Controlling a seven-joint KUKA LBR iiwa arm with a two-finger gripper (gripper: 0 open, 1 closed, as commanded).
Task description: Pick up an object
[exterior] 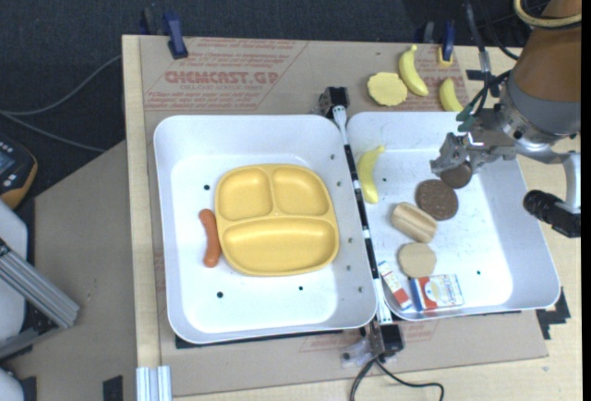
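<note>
White bins sit side by side on the cardboard-covered surface. The left bin holds a yellow divided plate with a small sausage just beside its left edge. The right bin holds a banana piece at its left wall, a dark brown patty, a bread roll, a pale round biscuit and a small carton. The grey arm reaches in from the right, and its jaws are low over the bin's upper part, directly above the patty, with another dark brown disc at their tips; whether they grasp it cannot be told.
</note>
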